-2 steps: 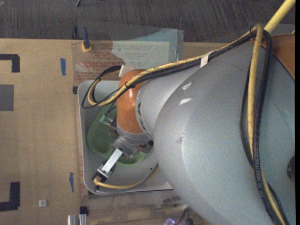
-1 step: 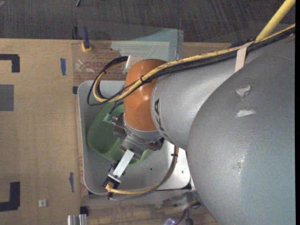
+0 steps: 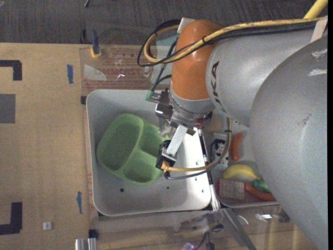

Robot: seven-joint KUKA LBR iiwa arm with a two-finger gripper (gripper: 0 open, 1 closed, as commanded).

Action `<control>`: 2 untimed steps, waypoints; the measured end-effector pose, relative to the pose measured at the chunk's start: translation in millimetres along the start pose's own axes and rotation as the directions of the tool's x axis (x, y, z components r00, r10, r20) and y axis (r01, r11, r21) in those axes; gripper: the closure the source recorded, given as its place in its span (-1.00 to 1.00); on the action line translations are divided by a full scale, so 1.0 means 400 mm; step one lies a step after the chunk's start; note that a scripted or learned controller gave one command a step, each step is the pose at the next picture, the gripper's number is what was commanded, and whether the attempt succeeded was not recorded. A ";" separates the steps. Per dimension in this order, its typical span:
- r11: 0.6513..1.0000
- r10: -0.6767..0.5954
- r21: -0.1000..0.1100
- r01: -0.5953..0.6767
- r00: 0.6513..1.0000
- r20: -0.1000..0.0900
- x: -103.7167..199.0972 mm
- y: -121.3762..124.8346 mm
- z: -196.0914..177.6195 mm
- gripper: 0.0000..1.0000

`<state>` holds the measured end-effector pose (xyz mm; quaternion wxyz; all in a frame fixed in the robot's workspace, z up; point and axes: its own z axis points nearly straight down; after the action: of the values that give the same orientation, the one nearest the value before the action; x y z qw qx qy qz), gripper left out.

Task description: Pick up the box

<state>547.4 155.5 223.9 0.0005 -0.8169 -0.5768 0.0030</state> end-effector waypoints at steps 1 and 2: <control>1.000 -0.019 0.001 0.019 1.000 0.001 0.246 0.174 0.080 1.00; 0.989 -0.146 -0.004 0.146 0.989 -0.003 0.243 0.160 0.319 1.00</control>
<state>639.7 225.4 95.5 0.0001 -0.7723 -0.6352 0.0005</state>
